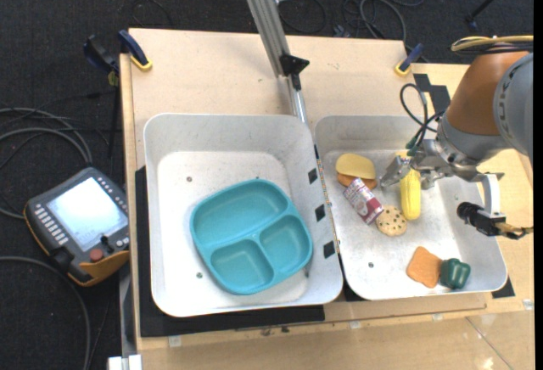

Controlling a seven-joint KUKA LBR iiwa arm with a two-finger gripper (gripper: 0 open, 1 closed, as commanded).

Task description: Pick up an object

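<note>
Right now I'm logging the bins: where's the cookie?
The cookie lies in the right bin, between the red packet and the corn.

Tray [249,236] in left bin [170,148]

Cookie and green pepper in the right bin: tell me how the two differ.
The cookie is tan with dark specks, flat and round; the green pepper is solid green and lumpy. The cookie lies mid-bin, touching the red-and-white packet and close to the yellow corn; the pepper sits near the front right corner against an orange piece. Both are small toy foods lying in the right bin.
</note>
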